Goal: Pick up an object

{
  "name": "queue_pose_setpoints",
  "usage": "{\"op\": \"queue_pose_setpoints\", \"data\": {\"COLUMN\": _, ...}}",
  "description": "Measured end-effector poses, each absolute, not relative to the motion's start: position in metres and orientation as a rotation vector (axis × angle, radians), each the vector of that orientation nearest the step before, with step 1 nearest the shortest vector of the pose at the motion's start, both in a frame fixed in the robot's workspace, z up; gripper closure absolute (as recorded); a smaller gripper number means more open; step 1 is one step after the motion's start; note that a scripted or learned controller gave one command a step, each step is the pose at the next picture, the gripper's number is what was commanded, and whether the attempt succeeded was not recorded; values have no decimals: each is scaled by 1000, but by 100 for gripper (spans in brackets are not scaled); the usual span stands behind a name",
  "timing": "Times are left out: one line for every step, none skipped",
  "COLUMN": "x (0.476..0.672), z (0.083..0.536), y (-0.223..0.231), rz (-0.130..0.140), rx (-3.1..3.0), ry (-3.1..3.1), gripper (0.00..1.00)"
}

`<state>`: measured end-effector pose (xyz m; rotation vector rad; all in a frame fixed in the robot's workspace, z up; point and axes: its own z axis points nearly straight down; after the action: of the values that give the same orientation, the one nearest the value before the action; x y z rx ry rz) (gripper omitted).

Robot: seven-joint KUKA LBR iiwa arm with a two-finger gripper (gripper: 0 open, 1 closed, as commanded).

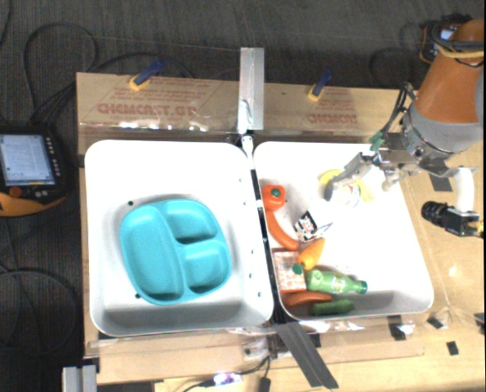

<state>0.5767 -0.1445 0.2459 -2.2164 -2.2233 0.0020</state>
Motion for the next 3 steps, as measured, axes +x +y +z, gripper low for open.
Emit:
{"op": "queue_pose_setpoints", "data": {"x": 614, "z": 89, "y": -167, "rz": -4, "rx": -1957, "ry": -2471, "gripper": 0}}
{"op": "queue_pose_setpoints", "data": {"x": 631, "z": 88, "y": -160, "rz": -3, "rx": -2000, "ry": -2432, "gripper": 0}}
{"op": "queue_pose_setpoints", "data": {"x": 621, "z": 92, "y": -210, "rz": -28, "rx": -2186, "ry": -2259, "gripper": 0}}
